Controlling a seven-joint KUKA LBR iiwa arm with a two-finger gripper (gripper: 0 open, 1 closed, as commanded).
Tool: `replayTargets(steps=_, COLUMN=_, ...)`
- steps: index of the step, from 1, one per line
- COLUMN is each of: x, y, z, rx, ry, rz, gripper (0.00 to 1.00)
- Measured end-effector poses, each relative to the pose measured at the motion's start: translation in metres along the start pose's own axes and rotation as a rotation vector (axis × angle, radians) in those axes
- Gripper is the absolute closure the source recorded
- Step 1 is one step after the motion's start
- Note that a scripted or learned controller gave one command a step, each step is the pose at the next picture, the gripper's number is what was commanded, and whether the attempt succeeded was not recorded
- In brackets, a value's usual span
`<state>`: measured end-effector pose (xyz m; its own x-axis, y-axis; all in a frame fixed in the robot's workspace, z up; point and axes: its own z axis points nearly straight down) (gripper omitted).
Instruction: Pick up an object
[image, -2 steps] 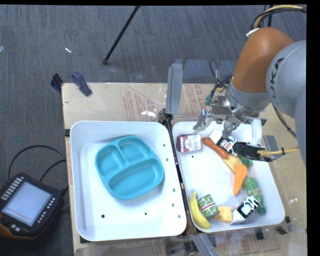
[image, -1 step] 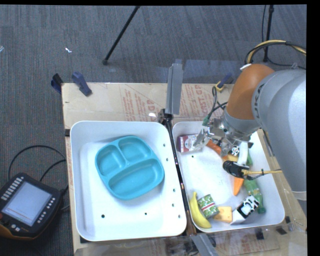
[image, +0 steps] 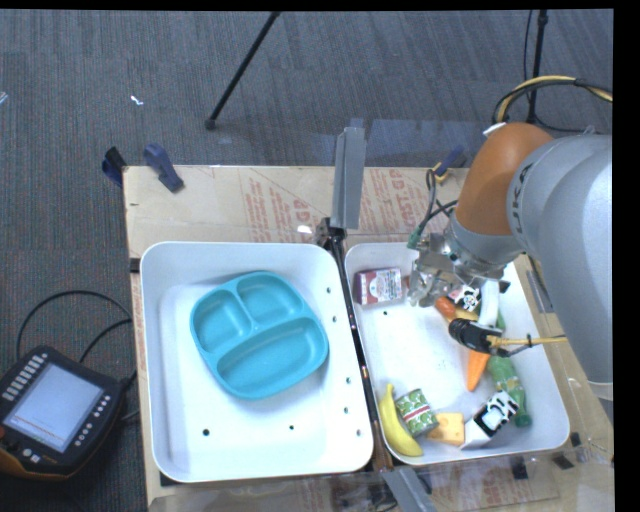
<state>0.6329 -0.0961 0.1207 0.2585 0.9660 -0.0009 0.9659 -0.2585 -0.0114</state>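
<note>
Over the right bin's (image: 556, 395) far end I hover with my jaws (image: 432, 285) low; whether they are apart or together I cannot tell. I judge this the approach: nothing is gripped. Just left of the jaws lies one maroon carton (image: 379, 287); nearer the camera, one carrot (image: 476, 369), one banana (image: 397, 424), one cheese wedge (image: 450, 429). Next I must settle squarely over one object. Far left sits one blue divided plate (image: 259, 334).
</note>
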Motion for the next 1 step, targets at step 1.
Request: replayTargets(steps=1, x=0.0457, y=-0.002, z=-0.1326, rx=-0.008, ry=0.0, rz=0.054, gripper=1.0)
